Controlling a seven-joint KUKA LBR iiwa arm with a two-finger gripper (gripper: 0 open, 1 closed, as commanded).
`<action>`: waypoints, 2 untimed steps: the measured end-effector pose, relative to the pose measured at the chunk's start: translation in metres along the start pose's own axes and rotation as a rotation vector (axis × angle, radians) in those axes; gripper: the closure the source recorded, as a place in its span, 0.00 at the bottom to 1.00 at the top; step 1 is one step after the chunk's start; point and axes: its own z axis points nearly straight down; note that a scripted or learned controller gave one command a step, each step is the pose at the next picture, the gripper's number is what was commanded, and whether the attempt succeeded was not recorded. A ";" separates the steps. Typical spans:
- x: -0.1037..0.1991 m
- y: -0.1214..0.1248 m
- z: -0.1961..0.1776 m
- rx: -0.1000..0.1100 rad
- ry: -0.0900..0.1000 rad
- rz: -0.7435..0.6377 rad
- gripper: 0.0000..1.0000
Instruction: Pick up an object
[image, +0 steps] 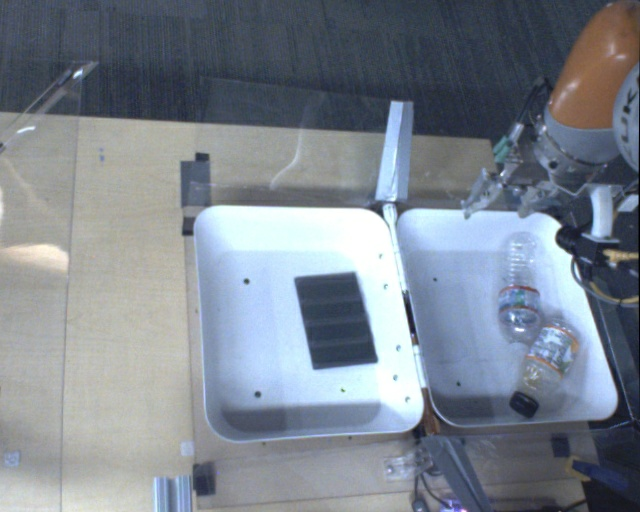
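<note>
- White plastic forms both bins: the left bin (215, 300) holds one dark ribbed block (336, 320); the right bin (440, 300) holds two clear bottles.
- Bottle count: one upper bottle (517, 290), lying near the bin's middle, and one lower bottle (545, 365) with a black cap, near the front right corner. The two lie touching or nearly so.
- The gripper (495, 190) hangs above the far rim of the right bin, apart from every object. Its fingers (472, 203) appear spread, with nothing between them.
- Step in hand, as judged: approach; no grasp is made yet.
- The next move calls for travel toward a bottle, descent into the bin, and closing across the bottle's narrow width.
</note>
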 end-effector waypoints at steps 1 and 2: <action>-0.036 -0.050 0.090 0.000 -0.001 -0.062 0.00; -0.071 -0.058 0.128 -0.033 0.002 -0.222 0.00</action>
